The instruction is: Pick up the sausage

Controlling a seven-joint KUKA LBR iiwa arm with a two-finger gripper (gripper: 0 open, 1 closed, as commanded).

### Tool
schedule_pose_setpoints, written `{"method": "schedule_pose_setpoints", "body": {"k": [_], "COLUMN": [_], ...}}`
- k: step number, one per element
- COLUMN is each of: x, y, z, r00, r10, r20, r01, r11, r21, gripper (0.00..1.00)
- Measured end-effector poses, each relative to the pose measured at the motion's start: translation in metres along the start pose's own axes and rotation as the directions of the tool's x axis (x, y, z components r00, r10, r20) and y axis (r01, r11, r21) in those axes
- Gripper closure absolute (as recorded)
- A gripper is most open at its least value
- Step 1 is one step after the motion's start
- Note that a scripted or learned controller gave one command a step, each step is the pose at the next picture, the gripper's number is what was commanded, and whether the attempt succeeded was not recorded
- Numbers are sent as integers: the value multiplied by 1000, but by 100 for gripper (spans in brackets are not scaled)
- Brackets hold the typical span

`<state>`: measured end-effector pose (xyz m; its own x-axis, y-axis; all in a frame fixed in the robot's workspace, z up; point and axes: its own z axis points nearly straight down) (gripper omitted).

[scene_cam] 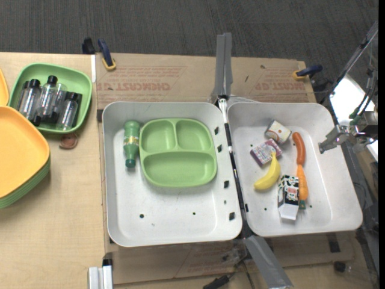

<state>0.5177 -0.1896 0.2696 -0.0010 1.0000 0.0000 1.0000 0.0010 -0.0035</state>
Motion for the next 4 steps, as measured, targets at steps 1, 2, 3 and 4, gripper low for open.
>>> {"method": "schedule_pose_setpoints", "body": {"k": [1,2,3,4], "x": [-4,-17,-18,5], "y": [37,42,42,96], "z": [139,179,169,178], "r00": [994,999,999,984], "r10": [-107,42,45,-180], "r20": [0,-5,-2,2], "r01": [107,-42,-45,180], "r11": [994,999,999,984], "r21": [-2,-1,-1,-4], "gripper": [0,0,100,100]}}
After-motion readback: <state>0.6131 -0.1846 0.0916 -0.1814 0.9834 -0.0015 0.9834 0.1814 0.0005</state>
